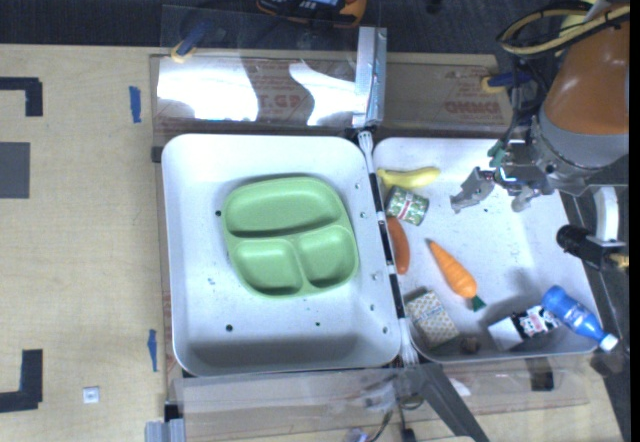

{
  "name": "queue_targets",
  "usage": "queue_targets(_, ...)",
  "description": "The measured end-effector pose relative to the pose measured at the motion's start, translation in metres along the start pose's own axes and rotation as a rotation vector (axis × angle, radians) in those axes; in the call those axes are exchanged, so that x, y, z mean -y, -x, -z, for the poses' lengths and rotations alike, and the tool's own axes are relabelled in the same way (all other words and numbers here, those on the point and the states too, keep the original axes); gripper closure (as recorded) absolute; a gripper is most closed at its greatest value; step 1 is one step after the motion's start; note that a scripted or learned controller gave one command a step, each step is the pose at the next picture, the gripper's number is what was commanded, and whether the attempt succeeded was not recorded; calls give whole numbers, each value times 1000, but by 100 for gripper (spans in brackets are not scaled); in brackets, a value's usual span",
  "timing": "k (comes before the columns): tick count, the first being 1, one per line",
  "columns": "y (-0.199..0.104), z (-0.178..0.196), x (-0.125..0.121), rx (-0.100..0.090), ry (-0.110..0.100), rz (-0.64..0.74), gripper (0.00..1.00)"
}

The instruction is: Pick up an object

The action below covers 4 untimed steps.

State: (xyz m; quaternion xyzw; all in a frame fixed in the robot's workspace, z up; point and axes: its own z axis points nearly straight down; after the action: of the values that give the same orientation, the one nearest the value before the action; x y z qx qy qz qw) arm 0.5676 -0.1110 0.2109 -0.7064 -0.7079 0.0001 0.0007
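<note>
With its fingers open and holding nothing, the gripper [497, 187] near the right bin's [520, 260] back edge should drop straight over the carrot [452, 271] and close across its middle.

the grey arm [585, 120] enters above the right bin [520, 240], its orange band [590, 80] over the bin's upper right corner. the wrist bends down and toward the bin's middle. the gripper [495, 188] hangs over the bin's upper middle, its two fingers [468, 195] spread apart with nothing between them
</note>
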Motion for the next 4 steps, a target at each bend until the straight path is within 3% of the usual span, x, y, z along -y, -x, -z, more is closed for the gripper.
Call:
queue_targets(1,2,-124,15,1,7,51,0)
queue_targets(2,3,-113,14,2,12,49,100)
queue_targets(3,48,18,50,1,2,9,100)
queue_targets(4,48,18,50,1,2,9,0)
